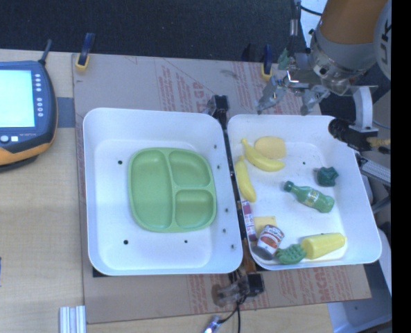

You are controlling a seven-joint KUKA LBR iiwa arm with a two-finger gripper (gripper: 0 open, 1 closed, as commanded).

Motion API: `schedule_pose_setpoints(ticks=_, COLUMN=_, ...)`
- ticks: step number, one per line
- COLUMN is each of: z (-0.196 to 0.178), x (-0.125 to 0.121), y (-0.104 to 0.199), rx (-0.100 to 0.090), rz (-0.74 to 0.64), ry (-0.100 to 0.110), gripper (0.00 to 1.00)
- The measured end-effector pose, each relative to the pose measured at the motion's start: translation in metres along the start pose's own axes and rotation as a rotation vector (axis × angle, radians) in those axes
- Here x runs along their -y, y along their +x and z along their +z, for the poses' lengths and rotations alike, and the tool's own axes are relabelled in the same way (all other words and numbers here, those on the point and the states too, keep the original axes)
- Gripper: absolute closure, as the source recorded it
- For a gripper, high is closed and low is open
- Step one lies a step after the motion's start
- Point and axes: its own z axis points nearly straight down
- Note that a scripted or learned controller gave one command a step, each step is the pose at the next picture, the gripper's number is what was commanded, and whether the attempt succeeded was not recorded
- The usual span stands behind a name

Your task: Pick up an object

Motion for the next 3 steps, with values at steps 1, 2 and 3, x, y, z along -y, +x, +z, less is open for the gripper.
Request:
schedule_pose_setpoints(ticks=1, z=0.126, x=0.047, y=-0.048, rx=0.001, rz=0.002, ry=0.006, gripper=0.0)
schedule_pose_setpoints(ticks=2, z=0.214, x=-0.018, y=-0.06, rx=0.001, rz=-0.001, ry=0.005, gripper=0.0)
schedule_pose_setpoints(ticks=3, z=0.124, x=0.012, y=0.028, rx=-0.001, rz=-0.001, ry=0.001, gripper=0.0)
